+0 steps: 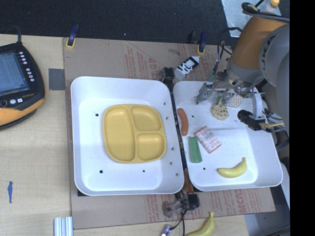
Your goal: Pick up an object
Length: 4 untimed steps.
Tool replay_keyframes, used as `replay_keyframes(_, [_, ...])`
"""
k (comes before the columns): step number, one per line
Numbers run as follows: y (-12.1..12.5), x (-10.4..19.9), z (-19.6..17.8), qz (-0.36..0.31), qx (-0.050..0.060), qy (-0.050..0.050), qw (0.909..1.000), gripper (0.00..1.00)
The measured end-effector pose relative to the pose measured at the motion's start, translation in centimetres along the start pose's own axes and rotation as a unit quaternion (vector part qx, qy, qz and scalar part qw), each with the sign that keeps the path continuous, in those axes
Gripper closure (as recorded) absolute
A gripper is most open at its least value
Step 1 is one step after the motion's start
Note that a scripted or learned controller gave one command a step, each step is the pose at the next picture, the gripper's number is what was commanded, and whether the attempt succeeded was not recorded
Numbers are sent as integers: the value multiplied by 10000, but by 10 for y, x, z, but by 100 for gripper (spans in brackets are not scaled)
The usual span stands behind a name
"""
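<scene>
One cookie [219, 112] just below fingers [203, 93]

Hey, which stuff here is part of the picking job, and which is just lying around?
Job things, in the right bin:
gripper
cookie
sausage
green block
red-and-white packet
banana

Lying about:
yellow divided plate in the left bin
second banana on the bench
teach pendant

Two shallow white bins [88, 181] [266, 178], two yellow bananas [233, 169] [204, 227], one yellow divided plastic tray [134, 132], one orange-red sausage [183, 121], one green stick-shaped block [195, 149], one speckled round cookie [219, 111]
</scene>
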State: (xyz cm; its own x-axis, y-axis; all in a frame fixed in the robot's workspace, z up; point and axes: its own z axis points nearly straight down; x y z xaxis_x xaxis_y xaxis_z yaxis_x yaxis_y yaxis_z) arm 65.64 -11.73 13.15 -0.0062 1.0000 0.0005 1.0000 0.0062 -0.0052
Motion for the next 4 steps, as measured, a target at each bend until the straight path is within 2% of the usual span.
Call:
replay_keyframes(1, [-1, -57, 22, 23, -13, -5, 10000, 0])
replay_keyframes(2, [0, 8, 35, -2, 3, -5, 10000, 0])
replay_keyframes(3, [-1, -65, -31, 21, -19, -8, 10000, 0])
replay_keyframes(4, [-1, -30, 5, 5, 2, -6, 10000, 0])
